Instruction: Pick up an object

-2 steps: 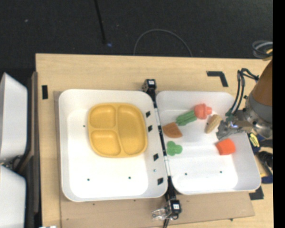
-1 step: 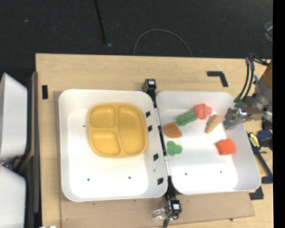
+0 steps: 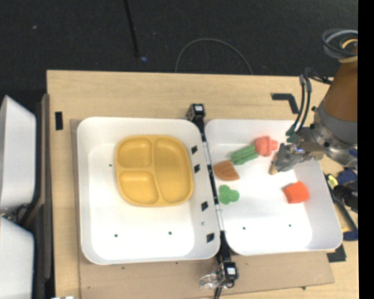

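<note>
Nearest the camera, the front rim of the right shallow white bin (image 3: 280, 249) runs along the near edge of the pale wooden table (image 3: 143, 93), with bare white floor behind it. Further back, the jaws (image 3: 279, 166) hang low over the right bin's back-right part, dark and blurred, so I cannot tell how they stand, and nothing shows between them. Just in front and to the right of them lies a small orange-red block (image 3: 296, 192), apart from the jaws and with open floor all round it. To their left lies a toy carrot with a green stalk and a pink-orange tip (image 3: 254, 150), slanting toward the back, its tip near the jaws. Beyond that, close to the divider between the bins, sit a brown wedge-shaped piece (image 3: 226, 171) and, in front of it, a small green lumpy toy (image 3: 228, 195). The middle and front of this bin are clear between these things. Across the divider, the left shallow white bin (image 3: 100, 242) holds a yellow plastic plate with three compartments (image 3: 154, 170), with free margin on every side.
</note>
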Available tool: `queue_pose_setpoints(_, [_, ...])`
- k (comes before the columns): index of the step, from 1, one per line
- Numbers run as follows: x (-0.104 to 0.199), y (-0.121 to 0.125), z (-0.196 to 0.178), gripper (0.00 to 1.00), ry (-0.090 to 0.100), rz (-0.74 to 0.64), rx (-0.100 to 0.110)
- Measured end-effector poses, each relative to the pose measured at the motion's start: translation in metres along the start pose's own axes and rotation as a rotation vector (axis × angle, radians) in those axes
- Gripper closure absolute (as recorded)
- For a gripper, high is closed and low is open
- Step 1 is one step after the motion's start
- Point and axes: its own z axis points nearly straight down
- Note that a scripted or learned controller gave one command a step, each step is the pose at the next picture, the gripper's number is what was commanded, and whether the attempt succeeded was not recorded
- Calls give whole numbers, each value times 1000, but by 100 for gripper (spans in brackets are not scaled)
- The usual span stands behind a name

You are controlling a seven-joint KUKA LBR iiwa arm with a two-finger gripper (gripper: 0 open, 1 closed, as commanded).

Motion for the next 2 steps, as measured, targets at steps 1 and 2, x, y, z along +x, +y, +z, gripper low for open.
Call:
queue_pose_setpoints(1, [51, 4, 16, 100, -1, 1, 1])
queue_pose_setpoints(2, [95, 3, 16, 100, 1, 1, 2])
